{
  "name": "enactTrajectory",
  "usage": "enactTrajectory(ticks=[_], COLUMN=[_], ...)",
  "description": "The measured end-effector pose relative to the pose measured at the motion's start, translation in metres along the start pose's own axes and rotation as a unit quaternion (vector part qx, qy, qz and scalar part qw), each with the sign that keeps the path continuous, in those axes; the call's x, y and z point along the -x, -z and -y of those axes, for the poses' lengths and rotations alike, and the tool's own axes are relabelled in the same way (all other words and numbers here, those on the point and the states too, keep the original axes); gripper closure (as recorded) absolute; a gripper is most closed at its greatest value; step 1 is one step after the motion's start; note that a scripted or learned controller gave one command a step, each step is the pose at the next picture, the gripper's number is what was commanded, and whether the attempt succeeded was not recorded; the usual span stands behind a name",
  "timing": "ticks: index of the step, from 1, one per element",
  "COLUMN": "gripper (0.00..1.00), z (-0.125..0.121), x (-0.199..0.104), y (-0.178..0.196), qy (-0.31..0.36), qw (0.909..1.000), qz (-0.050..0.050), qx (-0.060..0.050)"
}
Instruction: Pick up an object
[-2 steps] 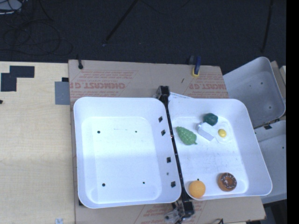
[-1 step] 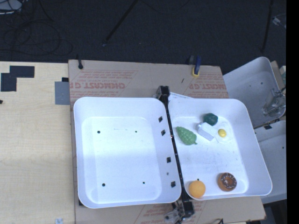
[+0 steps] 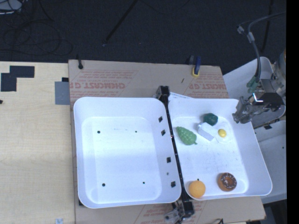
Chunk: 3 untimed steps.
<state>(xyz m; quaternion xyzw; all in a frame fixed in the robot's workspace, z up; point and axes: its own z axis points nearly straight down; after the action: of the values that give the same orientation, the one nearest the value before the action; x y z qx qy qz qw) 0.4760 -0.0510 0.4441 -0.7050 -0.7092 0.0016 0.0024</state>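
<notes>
- Here, the claw [image 3: 244,112] is seen at the right bin's [image 3: 252,146] upper right rim; its opening cannot be told.
- Nearby lie a dark green object [image 3: 210,119], a white block [image 3: 205,132] and a fried egg [image 3: 221,134].

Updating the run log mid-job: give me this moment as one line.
gripper at right bin upper right rim | nothing seen held | in bin: orange, donut, egg, green toy | pick not done
</notes>
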Motion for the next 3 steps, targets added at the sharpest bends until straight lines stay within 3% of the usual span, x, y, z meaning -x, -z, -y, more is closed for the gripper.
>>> enactTrajectory(ticks=[1, 2, 3], gripper=[1.0, 1.0, 1.0], z=[0.002, 0.002, 0.002], x=[0.079, 0.168, 0.161], y=[-0.106, -0.12, -0.236], qy=[-0.006, -0.007, -0.003], qw=[1.0, 1.0, 1.0], qz=[0.0, 0.002, -0.002], qx=[-0.004, 0.001, -0.004])
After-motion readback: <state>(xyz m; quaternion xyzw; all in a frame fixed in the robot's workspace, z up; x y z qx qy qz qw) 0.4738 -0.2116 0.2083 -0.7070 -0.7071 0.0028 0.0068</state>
